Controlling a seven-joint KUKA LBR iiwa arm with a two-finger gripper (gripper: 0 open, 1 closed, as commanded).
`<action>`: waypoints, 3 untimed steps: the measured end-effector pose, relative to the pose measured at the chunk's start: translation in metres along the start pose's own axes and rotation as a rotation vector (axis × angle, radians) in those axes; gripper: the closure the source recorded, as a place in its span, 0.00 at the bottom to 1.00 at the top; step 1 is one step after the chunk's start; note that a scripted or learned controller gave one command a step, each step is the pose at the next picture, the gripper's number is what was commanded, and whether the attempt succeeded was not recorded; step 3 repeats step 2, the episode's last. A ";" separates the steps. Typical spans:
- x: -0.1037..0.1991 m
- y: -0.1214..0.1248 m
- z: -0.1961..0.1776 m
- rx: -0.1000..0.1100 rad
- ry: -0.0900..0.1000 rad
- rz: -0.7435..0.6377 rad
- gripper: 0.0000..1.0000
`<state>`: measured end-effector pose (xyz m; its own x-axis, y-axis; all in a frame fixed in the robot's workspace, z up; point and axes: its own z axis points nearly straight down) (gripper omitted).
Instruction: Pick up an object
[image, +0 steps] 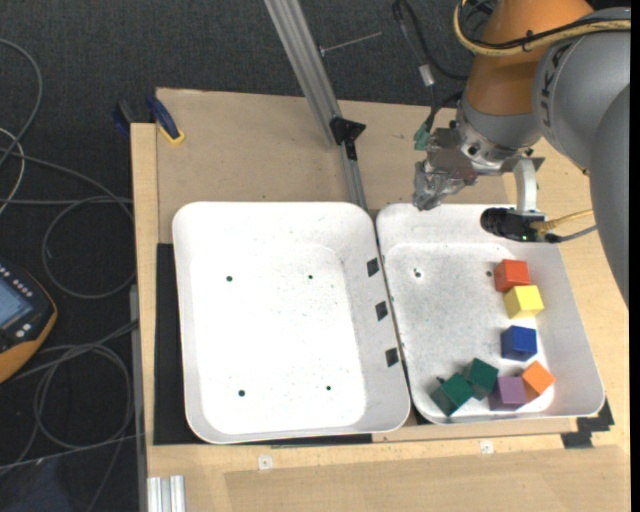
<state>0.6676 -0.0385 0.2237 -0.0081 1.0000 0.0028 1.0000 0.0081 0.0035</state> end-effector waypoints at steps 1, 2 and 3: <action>0.050 -0.002 -0.013 0.000 0.000 0.001 1.00; 0.099 -0.007 -0.015 0.003 -0.001 0.002 1.00; 0.099 -0.007 -0.015 0.003 -0.001 0.002 1.00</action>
